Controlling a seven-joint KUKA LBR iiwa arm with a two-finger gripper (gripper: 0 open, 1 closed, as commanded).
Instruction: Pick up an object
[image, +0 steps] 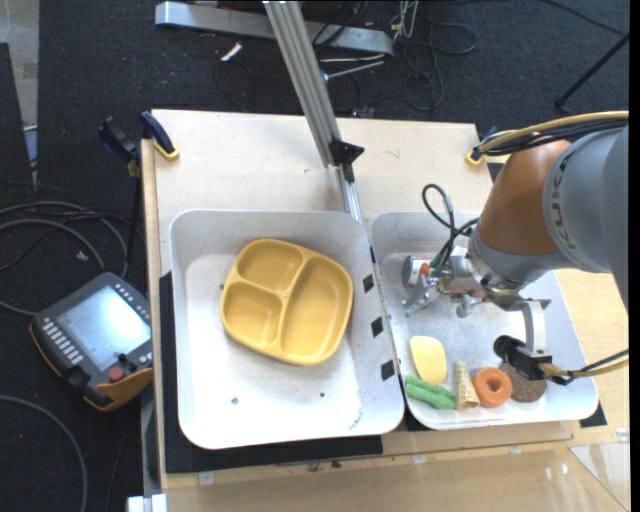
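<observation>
While the arm (545, 205) is reaching in from the right, the gripper (418, 285) is hanging over the upper part of the right bin (575, 325), its metal tip pointing left toward the divide between the bins; whether it is open or closed cannot be told, and nothing is showing in its grasp. Below it, along the near edge of that bin, a pale yellow piece (428, 358) is lying just above a green piece (429, 393), with a tan wedge (464, 386), an orange ring (491, 386) and a brown disc (524, 384) sitting in a row to the right. In the left bin (200, 300), a yellow divided plate (287, 300) is resting near the middle.
</observation>
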